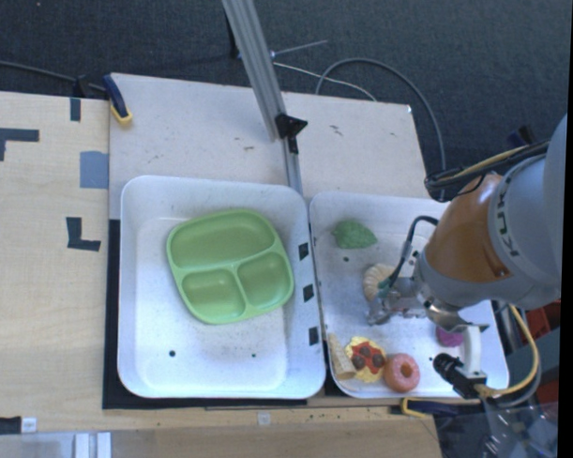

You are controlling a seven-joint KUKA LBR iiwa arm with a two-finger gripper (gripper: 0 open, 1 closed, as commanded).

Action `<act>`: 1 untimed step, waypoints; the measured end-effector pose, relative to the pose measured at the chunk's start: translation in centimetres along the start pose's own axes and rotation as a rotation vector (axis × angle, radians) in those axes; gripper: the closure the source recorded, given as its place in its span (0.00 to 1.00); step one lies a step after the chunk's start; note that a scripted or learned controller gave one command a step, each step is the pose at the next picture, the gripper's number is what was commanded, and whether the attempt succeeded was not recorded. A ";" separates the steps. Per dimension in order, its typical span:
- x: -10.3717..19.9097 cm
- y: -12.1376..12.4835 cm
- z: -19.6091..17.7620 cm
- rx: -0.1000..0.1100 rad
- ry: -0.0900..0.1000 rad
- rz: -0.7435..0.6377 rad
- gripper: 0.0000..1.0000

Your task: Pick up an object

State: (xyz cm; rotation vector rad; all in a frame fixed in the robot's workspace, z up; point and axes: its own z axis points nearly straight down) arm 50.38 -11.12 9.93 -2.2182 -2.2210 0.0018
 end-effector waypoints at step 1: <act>0.3 -0.4 -6.1 -0.006 -0.001 0.000 1.00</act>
